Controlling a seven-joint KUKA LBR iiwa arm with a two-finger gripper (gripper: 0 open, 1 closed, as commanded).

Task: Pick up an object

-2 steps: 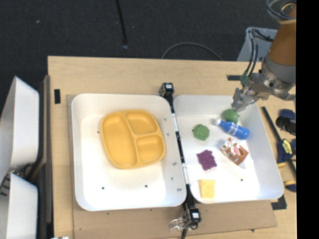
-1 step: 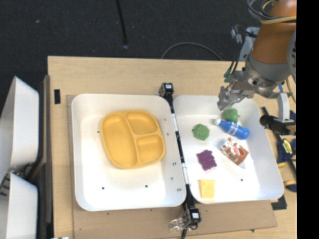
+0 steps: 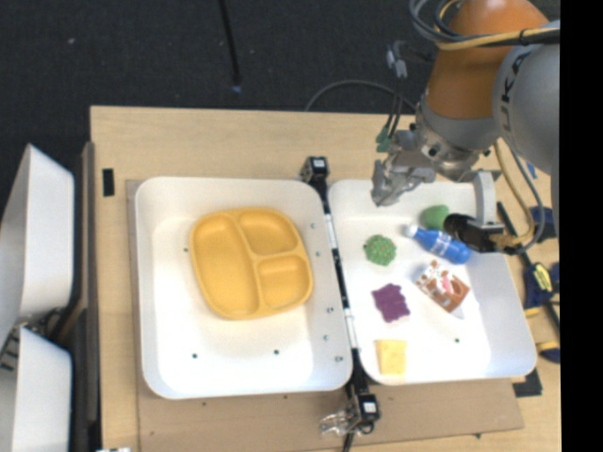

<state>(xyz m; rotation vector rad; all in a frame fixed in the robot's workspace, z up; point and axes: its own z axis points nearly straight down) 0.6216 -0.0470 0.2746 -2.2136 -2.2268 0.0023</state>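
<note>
Hidden: the arm's wrist covers part of the right bin's (image 3: 490, 342) far edge; a green object (image 3: 435, 217) is partly behind a blue bottle (image 3: 439, 244).
Gripper (image 3: 386, 194): hovers over the right bin's far left corner, nothing seen between it; open or closed, cannot tell.
Left bin (image 3: 170, 365): yellow divided tray (image 3: 251, 261).
Right bin: green ball (image 3: 380, 250), purple piece (image 3: 390, 302), yellow block (image 3: 391, 357), red-and-white packet (image 3: 443, 286).

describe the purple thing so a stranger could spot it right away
Look in the right bin, the one without the yellow tray. Near its middle lies the purple piece, below the green ball and above the yellow square. It is the bin's one purple thing, flat and ragged-edged.
</note>
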